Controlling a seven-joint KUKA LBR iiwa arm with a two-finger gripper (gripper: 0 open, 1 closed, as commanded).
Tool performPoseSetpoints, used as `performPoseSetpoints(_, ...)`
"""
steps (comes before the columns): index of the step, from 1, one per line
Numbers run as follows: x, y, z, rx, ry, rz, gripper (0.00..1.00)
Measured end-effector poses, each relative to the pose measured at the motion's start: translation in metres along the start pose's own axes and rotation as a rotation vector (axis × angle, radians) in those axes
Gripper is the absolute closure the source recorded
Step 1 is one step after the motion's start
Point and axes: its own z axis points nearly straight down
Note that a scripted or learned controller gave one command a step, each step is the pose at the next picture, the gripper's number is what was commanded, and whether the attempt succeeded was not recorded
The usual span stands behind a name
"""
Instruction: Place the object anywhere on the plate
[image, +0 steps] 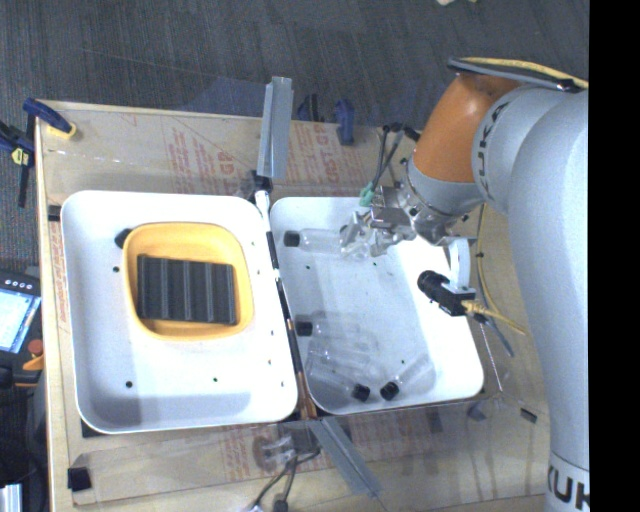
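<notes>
The arm (520, 160) reaches in from the right, its gripper (372, 228) hanging over the far part of the right bin (455, 370). Whether the tool is spread or pressed together cannot be told. A clear plastic bottle (310, 239) with a dark cap lies just left of it on the bin floor. More clear bottles (360, 370) lie at the near side. The yellow plate (190, 240), with a dark ribbed centre, sits in the left bin (100, 380).

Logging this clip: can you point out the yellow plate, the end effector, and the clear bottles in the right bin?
yellow plate (187, 238): camera view, on its upper rim.
end effector (368, 232): camera view, at its metal tip.
clear bottles (355, 362): camera view, on the transparent bodies above the black caps.
</notes>
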Motion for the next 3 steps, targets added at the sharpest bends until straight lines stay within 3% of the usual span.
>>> performPoseSetpoints(1, 0.052, 0.012, 0.008, 0.001, 0.001, -0.133, 1.0)
performPoseSetpoints(2, 0.132, 0.023, -0.011, -0.003, -0.001, -0.243, 1.0)
performPoseSetpoints(3, 0.152, 0.025, -0.129, -0.003, 0.0, -0.379, 1.0)
